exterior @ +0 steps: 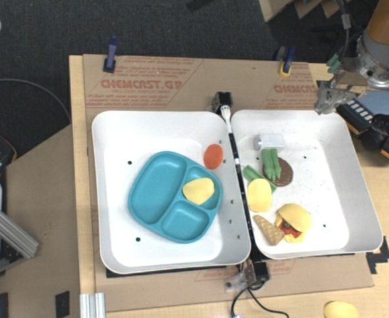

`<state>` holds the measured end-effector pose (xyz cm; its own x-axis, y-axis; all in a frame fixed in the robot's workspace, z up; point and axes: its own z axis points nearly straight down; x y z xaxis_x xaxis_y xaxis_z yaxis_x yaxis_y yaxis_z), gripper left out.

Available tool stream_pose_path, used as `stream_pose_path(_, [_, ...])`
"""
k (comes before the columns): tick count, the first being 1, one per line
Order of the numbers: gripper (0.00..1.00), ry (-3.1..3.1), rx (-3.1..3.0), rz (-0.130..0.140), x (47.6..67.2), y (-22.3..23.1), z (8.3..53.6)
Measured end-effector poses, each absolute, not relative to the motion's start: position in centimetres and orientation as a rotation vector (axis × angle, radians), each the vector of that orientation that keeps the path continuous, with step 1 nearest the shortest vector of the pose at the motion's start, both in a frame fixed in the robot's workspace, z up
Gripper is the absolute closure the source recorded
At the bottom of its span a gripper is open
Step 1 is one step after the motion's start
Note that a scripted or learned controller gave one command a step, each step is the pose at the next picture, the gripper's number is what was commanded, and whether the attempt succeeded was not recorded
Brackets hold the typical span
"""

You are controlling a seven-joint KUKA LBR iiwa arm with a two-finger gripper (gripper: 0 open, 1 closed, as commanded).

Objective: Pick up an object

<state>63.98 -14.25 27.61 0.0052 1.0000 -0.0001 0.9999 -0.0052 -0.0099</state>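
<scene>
We log the two-finger metal gripper (328,101) hanging over the far right corner of the right white bin (343,197), nothing between its fingers; whether they are spread or pressed together we cannot tell. No pick made yet, in our judgement.

Candidates lie toward that bin's left side: a green toy vegetable (270,163) on a brown disc (283,172), a pale yellow rounded piece (259,195), a toy burger (293,221). In the left white bin (111,177), a teal divided plate (171,197) carries a yellow piece (198,190); an orange-red piece (213,156) lies just beyond it.

Left to do: descend, close, lift.
</scene>
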Motion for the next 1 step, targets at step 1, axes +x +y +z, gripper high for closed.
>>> stream_pose_path(1, [1.0,-2.228,-2.221,-0.006,65.56,-11.22,29.85])
